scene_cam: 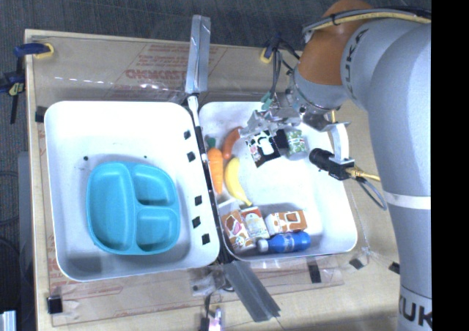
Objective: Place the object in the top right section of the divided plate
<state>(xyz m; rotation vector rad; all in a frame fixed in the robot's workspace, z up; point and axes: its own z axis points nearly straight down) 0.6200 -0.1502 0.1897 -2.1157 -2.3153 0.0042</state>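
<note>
In the right bin (333, 231): gripper (270, 140) low over the far part, finger state not discernible. Carrot (215, 167), banana (234, 179) beside the divider; cartons (253, 225), blue bottle (289, 242) near. Left bin (66, 124): blue divided plate (134, 207).

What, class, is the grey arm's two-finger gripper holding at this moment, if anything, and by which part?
It cannot be told. The two-finger gripper hangs over the right shallow white bin, above the orange carrot and yellow banana, its tip too cluttered to read.
</note>
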